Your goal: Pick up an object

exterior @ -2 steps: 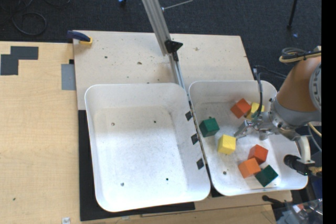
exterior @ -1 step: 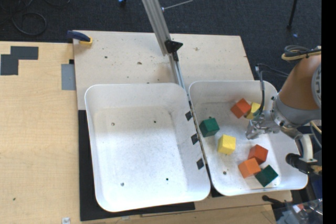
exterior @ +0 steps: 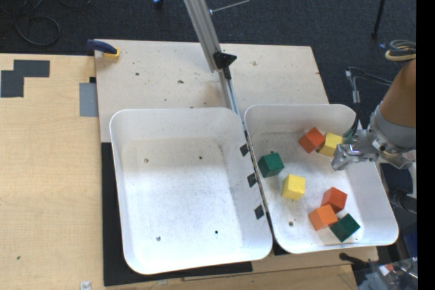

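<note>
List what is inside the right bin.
The right bin holds seven blocks: orange and yellow at the back, green and yellow in the middle, red, orange and green in front. The claw overhangs its right edge, covering whatever lies beneath.

You've got two white bins speckled with dark dots, the right one holding blocks — orange, yellow, green, yellow, red, orange, dark green — beside a grey, orange-banded arm.
</note>
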You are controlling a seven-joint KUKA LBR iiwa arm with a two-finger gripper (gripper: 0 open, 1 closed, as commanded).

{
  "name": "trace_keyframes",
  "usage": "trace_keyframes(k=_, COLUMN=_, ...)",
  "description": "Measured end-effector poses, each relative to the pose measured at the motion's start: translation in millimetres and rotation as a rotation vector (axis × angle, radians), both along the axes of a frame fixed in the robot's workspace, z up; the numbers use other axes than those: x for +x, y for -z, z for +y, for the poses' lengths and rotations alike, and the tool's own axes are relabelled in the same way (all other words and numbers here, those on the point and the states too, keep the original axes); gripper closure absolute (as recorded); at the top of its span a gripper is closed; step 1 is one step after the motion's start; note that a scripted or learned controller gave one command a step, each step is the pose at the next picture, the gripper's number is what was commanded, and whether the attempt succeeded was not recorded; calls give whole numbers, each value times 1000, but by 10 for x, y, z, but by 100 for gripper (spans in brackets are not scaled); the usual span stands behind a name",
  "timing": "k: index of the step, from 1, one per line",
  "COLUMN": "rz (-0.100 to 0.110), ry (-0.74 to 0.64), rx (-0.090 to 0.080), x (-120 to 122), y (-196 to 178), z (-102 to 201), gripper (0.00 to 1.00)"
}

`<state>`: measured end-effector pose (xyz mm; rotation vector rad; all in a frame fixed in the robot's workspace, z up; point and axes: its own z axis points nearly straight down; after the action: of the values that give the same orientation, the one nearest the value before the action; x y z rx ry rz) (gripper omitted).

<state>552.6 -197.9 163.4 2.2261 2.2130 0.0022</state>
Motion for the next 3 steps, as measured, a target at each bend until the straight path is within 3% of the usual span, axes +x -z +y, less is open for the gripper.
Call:
trace_keyframes(k=2, rz=-1, ry=-8, rx=-1, x=-38, y=-1147, z=-38, gripper=100)
trace_keyframes(k=3, rz=7, ry=-10, rx=4, x=-115, y=-972, z=471, gripper=100)
